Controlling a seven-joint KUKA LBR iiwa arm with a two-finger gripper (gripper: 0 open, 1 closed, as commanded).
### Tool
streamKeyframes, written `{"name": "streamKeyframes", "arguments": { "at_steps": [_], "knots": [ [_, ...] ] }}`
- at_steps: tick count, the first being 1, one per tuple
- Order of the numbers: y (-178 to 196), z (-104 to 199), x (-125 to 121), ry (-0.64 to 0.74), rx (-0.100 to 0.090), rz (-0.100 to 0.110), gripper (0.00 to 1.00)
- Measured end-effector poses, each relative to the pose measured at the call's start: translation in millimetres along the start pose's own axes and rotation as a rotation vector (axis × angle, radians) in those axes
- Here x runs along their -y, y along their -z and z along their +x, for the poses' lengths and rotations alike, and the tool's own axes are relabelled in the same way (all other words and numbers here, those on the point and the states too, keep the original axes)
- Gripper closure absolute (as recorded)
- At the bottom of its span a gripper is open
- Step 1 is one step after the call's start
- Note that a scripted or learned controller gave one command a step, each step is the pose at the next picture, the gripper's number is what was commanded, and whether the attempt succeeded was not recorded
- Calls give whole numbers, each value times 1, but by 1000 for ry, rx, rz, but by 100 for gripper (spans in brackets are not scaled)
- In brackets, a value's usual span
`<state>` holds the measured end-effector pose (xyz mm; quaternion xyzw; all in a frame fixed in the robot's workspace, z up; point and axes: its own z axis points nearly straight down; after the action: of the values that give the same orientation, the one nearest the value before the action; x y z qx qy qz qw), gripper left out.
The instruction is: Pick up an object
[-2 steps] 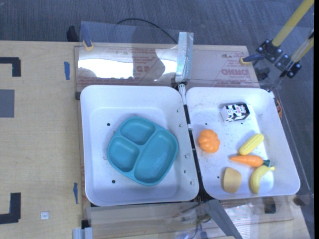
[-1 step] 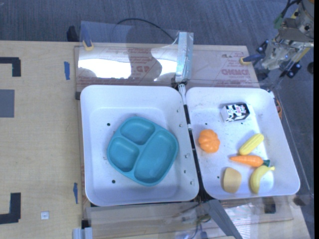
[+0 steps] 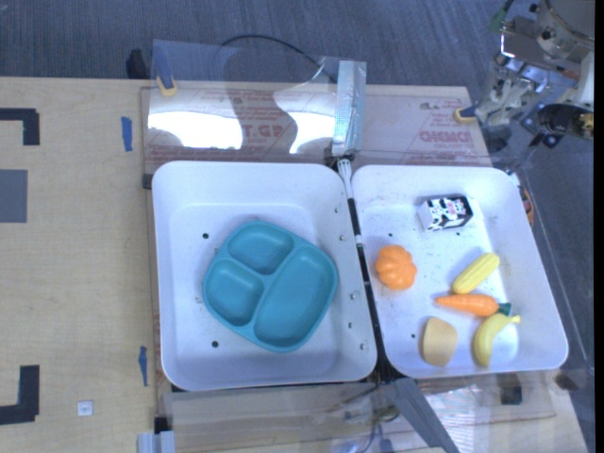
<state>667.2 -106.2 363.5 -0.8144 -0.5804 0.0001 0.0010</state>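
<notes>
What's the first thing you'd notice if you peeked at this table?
The big teal plate with three sections, alone in the left bin. Next, the bright toy food in the right bin: an orange pumpkin, a carrot, corn and a banana. The gripper hangs past the top right corner.

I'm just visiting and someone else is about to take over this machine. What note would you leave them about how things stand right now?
Gripper: parked above the right bin's far corner, outside it, holding nothing I can see; finger state unclear.
Right bin: black-and-white block, orange pumpkin, corn cob, carrot, banana, tan piece.
Left bin: blue divided plate.
Done: nothing picked.
Left: descend, grasp one object, lift.
</notes>
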Motion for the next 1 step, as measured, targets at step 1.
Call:
{"name": "streamKeyframes", "arguments": {
  "at_steps": [1],
  "knots": [
    [76,-63,-20,-111,2,-10,100]
  ]
}}
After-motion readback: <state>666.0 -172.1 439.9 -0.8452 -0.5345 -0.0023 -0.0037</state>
